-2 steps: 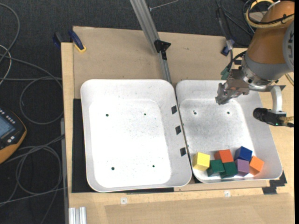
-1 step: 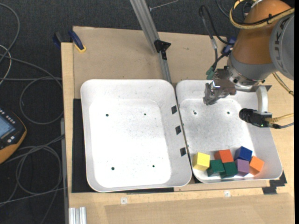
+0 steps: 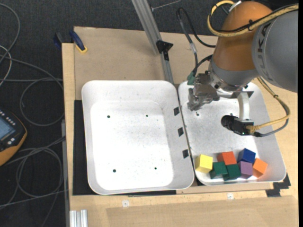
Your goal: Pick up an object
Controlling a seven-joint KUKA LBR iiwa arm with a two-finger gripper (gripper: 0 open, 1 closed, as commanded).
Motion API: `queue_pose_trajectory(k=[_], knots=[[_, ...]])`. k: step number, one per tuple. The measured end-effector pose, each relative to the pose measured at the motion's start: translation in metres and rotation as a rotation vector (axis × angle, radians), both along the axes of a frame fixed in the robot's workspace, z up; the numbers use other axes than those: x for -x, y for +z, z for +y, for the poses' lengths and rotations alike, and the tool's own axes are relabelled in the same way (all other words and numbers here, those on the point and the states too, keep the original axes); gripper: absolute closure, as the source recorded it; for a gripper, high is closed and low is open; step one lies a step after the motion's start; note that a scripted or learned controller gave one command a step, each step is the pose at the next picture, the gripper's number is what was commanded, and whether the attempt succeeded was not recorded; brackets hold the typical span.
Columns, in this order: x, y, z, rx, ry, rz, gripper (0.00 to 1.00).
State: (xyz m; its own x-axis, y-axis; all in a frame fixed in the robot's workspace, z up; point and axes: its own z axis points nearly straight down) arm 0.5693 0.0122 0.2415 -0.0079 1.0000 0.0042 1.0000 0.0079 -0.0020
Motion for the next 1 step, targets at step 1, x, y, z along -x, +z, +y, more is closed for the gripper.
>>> queue_pose_trajectory(k=[1], knots=[[0.0123, 0.0086, 0.056, 0.0, 0.0, -0.001, 1.0]])
